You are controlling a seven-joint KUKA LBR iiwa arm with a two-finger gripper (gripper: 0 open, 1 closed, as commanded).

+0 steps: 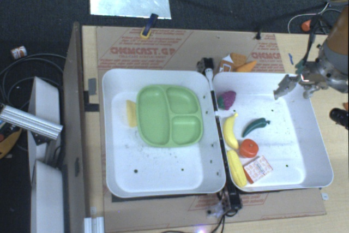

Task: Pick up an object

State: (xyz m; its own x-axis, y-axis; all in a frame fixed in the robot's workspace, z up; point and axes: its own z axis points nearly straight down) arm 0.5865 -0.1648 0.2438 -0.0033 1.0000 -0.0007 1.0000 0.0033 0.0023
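The right bin (311,133) holds a purple toy (227,99), a yellow banana (231,131), a dark green pepper (255,125), a red-orange tomato (248,148), a second long yellow piece (236,167) and a red-and-white packet (257,168). My gripper (296,88) hovers over the bin's upper right corner, well to the right of these objects. It is open, with nothing between its fingers. The pepper is the closest item, down and to its left.
The left bin (122,172) holds a green divided plate (168,115) with a yellow piece (131,113) at its left edge. Orange items (240,64) lie on the cardboard behind the right bin. Cables and metal parts sit off the bench at left.
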